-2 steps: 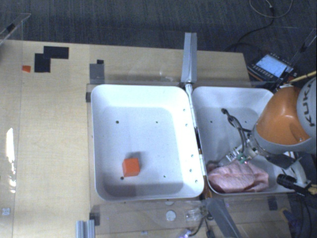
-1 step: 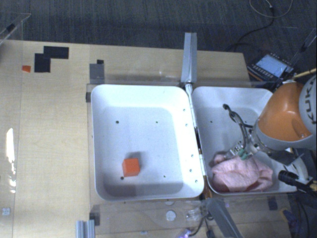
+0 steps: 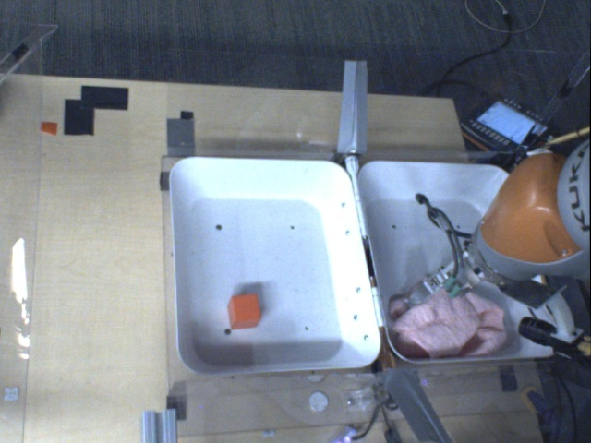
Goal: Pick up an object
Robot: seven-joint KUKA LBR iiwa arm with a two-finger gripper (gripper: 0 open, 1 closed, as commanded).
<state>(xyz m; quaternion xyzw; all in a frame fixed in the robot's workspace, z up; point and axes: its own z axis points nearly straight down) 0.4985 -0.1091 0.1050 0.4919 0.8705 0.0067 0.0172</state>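
Grey arm with its orange band (image 3: 531,215) is down in the right white bin (image 3: 406,201), gripper (image 3: 450,284) touching the crumpled pink cloth (image 3: 448,326) near the front; small orange block (image 3: 245,311) sits alone in the left bin (image 3: 263,187).

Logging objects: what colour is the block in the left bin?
Orange; the block shows clearly in the camera view.

Both bins, left bin (image 3: 194,247) and right bin (image 3: 406,210), look like smooth, slightly glossy white plastic. The bench (image 3: 92,266) is pale matt wood. The pink thing (image 3: 448,326) looks like soft, crumpled cloth, the orange block (image 3: 245,311) is matt, maybe foam, and the arm's orange band (image 3: 526,215) is shiny.
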